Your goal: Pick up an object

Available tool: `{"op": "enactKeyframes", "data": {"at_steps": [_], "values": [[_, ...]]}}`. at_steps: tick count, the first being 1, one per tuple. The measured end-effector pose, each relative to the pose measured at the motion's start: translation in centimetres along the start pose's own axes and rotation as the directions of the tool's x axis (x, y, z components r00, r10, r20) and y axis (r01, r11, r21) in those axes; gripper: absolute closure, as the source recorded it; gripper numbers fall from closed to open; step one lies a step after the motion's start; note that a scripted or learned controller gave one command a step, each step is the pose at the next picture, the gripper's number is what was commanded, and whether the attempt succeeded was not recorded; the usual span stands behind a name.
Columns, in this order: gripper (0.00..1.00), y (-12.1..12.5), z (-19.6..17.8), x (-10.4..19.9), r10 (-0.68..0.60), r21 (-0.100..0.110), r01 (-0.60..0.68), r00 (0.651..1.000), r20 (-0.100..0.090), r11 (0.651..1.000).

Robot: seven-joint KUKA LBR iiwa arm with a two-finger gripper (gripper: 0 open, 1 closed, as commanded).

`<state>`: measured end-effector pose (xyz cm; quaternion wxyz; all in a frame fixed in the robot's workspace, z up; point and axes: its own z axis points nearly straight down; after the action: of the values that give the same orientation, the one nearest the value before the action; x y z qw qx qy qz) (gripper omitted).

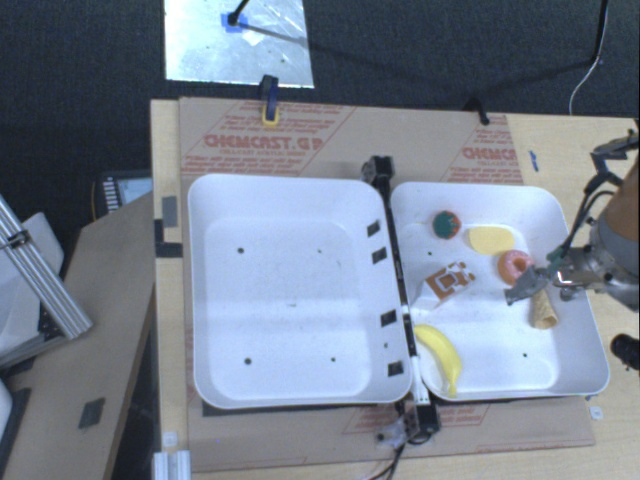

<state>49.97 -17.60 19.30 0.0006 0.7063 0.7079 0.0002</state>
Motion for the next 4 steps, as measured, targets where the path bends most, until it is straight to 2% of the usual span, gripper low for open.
{"op": "enactKeyframes", "data": {"at_steps": [1, 2, 3, 4], "values": [[0.00, 9.9, -19.7, 4.1, -0.010, -0.023, 0.010, 1.000, 0.005, 1.000], [0.00, 12.9, -0.8, -0.2, 0.003, 0.008, -0.003, 1.000, -0.001, 1.000], [1.00, 13.1, -2.8, -0.1, -0.003, -0.004, 0.003, 1.000, 0.002, 1.000], [1.00, 14.5, -2.1, 7.3, -0.009, -0.001, 0.009, 1.000, -0.003, 1.000]]}}
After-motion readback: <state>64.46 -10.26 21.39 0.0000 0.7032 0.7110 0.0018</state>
